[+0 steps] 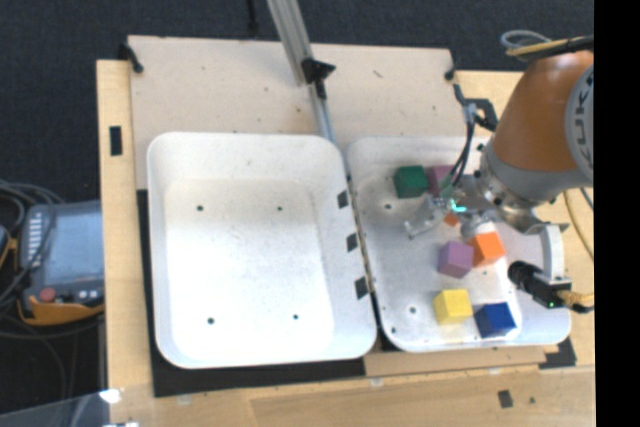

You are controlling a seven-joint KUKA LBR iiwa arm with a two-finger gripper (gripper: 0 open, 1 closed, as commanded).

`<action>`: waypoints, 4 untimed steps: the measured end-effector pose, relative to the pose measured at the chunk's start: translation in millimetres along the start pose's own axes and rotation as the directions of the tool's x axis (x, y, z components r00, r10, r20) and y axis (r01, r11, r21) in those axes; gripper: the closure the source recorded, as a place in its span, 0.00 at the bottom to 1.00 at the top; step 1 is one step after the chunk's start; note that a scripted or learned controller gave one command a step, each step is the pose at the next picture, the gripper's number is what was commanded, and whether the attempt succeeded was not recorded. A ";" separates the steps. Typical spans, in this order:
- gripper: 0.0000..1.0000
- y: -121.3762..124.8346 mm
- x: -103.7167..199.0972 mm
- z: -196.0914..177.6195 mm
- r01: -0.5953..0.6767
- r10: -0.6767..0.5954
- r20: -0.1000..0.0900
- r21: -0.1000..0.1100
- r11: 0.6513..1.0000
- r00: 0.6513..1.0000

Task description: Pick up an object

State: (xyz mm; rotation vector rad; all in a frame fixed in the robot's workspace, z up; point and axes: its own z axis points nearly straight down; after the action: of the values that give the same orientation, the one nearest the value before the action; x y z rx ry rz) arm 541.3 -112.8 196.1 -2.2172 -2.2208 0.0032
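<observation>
The right bin (pixel 400 325) holds several small blocks. A green block (pixel 409 181) lies near the back, with a pinkish block (pixel 438 178) right beside it. A purple block (pixel 455 258), an orange block (pixel 488 246), a yellow block (pixel 452 305) and a blue block (pixel 495 319) lie toward the front. My gripper (pixel 432 215) hangs low over the middle of the right bin, between the green block and the purple one. I see no block between its fingers.
The left bin (pixel 250 245) lies beside the right one. A slanted metal rail (pixel 285 5) rises from the back of the bench. A control pendant (pixel 60 260) sits at the far left, off the bench.
</observation>
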 end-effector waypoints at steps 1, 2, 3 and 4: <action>0.00 1.0 -0.4 -2.0 -0.002 0.002 0.001 -0.005 1.000 1.000; 0.00 -7.8 0.2 57.1 -0.003 0.003 0.001 0.001 1.000 1.000; 0.00 -6.3 -1.3 99.4 -0.003 0.003 0.003 -0.008 1.000 1.000; 1.00 -5.2 -2.4 86.7 -0.009 0.009 0.003 -0.012 1.000 1.000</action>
State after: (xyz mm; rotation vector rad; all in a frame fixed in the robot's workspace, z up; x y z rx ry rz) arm 535.8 -115.1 109.5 -2.2343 -2.2183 -0.0072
